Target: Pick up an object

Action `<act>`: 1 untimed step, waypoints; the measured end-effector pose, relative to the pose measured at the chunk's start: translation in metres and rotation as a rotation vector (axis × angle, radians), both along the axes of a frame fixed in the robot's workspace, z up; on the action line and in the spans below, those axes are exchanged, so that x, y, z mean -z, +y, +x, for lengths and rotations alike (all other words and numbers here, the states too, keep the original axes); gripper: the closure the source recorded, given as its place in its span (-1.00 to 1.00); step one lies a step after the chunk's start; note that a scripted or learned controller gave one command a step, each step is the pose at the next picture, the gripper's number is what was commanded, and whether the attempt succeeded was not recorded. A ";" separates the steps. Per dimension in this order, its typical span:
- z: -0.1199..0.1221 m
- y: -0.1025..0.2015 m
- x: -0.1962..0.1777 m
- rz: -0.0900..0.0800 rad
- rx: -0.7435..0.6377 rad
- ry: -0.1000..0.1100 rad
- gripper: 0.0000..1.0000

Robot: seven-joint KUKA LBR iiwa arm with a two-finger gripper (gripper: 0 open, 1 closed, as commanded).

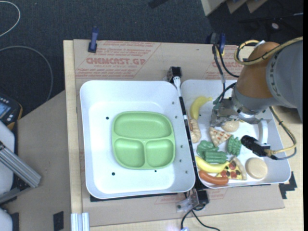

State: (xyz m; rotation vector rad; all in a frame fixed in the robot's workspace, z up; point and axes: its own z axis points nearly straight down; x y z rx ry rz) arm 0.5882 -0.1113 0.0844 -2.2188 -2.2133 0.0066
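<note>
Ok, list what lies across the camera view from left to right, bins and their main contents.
Left bin → green divided plate → right bin, with the upper banana → slice of pizza → round bun. The gripper hangs over the right bin.

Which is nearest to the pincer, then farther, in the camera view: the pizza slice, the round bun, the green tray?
1. Pizza slice, right bin, just under the pincer.
2. Round bun, right bin's near-right corner.
3. Green tray, in the left bin.
</note>
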 end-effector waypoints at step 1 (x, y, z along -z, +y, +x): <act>0.004 0.000 -0.011 -0.002 -0.001 -0.009 1.00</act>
